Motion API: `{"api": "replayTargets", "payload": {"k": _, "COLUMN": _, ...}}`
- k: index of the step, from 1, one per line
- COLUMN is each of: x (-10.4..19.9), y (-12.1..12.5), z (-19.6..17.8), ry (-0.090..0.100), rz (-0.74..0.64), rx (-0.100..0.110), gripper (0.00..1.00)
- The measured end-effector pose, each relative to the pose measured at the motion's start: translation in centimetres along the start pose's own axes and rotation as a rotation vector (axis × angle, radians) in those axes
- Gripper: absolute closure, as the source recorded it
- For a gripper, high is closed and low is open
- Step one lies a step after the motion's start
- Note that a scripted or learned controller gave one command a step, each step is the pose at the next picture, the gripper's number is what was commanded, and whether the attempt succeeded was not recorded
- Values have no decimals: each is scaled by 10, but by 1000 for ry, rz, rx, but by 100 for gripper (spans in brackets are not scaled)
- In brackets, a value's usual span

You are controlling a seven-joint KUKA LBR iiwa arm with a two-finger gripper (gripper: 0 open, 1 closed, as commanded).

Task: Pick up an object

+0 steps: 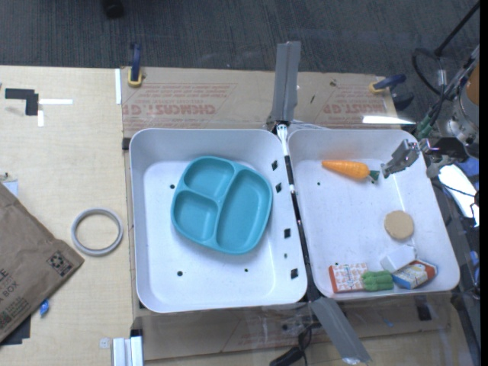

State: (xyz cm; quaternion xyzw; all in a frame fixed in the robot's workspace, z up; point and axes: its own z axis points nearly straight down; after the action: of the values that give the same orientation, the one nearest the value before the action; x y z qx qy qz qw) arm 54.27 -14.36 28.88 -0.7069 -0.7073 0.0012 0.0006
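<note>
Two white bins are lying on the worktop [61, 151]; our claw [399, 158] is hovering beside the carrot [346, 169], and we cannot tell its opening.

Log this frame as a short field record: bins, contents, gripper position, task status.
left bin: holds a blue three-compartment plate
right bin: toy carrot near the far wall; round tan disc toward the right side; small printed carton, green toy and a second small carton along the near wall
gripper: above the right bin's far right corner, just right of the carrot's green end
bench outside bins: tape roll, cardboard box
task status: nothing visibly held
</note>
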Motion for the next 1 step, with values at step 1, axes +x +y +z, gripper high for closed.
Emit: {"api": "replayTargets", "payload": {"k": 1, "x": -9, "y": 70, "z": 89, "ry": 0, "rz": -215, "rx": -1, "gripper": 0}}
